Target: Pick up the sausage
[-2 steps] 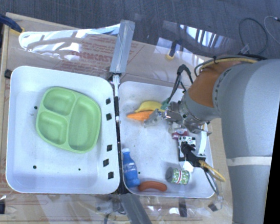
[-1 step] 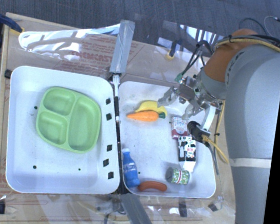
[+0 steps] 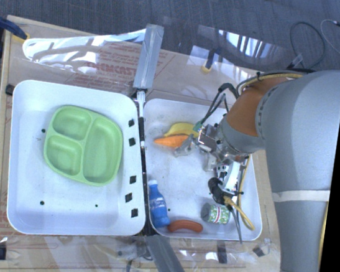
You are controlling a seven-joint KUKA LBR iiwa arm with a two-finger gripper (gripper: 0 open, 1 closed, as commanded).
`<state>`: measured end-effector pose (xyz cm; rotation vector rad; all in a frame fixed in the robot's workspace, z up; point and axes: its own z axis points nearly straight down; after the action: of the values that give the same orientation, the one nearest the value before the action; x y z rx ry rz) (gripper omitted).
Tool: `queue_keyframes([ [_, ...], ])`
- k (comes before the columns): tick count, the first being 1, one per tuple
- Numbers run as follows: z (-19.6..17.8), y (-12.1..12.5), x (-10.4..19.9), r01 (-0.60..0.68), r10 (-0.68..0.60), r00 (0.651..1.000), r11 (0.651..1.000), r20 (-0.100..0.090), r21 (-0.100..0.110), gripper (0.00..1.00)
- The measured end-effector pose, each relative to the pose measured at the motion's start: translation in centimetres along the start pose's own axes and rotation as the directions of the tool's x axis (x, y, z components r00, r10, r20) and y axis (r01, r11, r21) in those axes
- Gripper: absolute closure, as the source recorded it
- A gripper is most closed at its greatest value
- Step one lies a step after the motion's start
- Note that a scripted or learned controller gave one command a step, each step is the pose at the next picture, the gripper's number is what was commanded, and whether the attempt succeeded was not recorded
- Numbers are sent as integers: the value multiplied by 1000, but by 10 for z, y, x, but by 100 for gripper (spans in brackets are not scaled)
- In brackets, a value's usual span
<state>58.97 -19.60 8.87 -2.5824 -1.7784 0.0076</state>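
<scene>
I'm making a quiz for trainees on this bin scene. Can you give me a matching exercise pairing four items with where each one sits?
Things:
1. sausage
2. green plate
3. carrot
4. blue bottle

Places:
A. in the left bin
B. right bin, far part, beside a yellow item
C. right bin, near edge, beside the green can
D. right bin, along its left wall

Pairs: 1-C, 2-A, 3-B, 4-D

Green divided plate [image 3: 84,145] in left bin [image 3: 16,205], blue bottle [image 3: 158,205], carrot [image 3: 170,141], banana [image 3: 182,129], small can [image 3: 215,215]
</scene>
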Motion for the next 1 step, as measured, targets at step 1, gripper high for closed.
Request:
queue_keyframes([
  [1, -7, -1, 1, 4, -4, 1000, 1000, -1, 6, 100],
])
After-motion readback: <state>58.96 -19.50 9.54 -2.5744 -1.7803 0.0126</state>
